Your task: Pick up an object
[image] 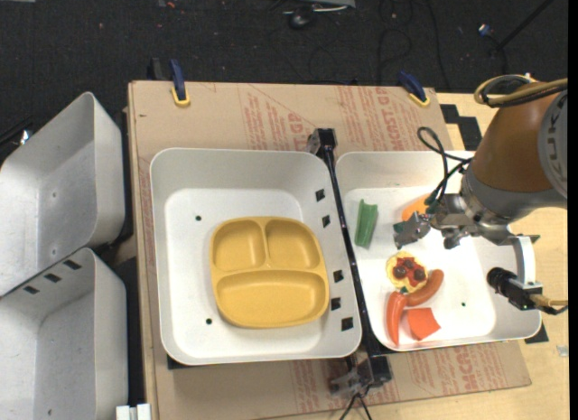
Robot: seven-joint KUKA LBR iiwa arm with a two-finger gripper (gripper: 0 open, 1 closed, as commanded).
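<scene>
Tool [417,227] is seen low in the right bin [470,319], beside an orange piece [414,207]; whether it is spread or pressed together cannot be told. Nearest lie a green block [366,222], a small pizza [407,270], a sausage [424,288] and a carrot [395,315]. These are judged light, stiff, smooth toys; the block is best taken across its narrow sides.

Faint red print on the cardboard sheet [271,111] under the bins, upside down, not legible.
</scene>
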